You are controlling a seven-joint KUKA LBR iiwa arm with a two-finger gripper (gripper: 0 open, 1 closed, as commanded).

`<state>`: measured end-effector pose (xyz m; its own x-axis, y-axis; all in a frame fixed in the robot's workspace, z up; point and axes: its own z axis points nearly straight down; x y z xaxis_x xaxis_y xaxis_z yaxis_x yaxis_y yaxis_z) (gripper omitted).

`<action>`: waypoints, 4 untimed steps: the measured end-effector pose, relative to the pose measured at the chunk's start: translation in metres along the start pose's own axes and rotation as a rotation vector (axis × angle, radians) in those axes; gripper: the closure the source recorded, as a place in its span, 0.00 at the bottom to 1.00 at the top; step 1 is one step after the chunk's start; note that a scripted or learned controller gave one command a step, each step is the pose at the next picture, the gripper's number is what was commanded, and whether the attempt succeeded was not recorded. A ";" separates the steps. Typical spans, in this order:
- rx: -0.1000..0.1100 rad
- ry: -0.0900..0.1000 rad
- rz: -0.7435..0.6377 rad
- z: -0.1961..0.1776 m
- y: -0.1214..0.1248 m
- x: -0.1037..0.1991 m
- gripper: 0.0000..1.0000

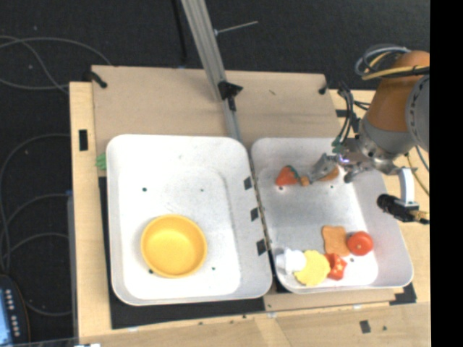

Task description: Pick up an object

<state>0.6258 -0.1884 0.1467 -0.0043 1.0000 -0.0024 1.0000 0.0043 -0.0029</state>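
In the right bin (376, 273), near its upper wall, a small orange-red toy with a green end (288, 176) is lying, and the gripper (327, 168) is seen just beside it to the right; whether its fingers are released or clenched cannot be told. The toy is judged to be light, stiff and somewhat slippery plastic, so it should be taken across its narrow middle.

Tan bench (166, 107) on dark floor (43, 20); loose cables (29, 56).
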 end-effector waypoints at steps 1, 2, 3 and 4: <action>0.000 0.000 0.004 0.049 -0.001 -0.001 0.00; -0.008 -0.001 0.003 0.034 0.001 -0.002 1.00; -0.005 0.001 0.001 -0.027 0.002 -0.004 1.00; -0.005 0.001 0.000 -0.078 0.002 -0.006 1.00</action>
<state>0.6282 -0.1937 0.2248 -0.0047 1.0000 -0.0016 1.0000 0.0047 0.0019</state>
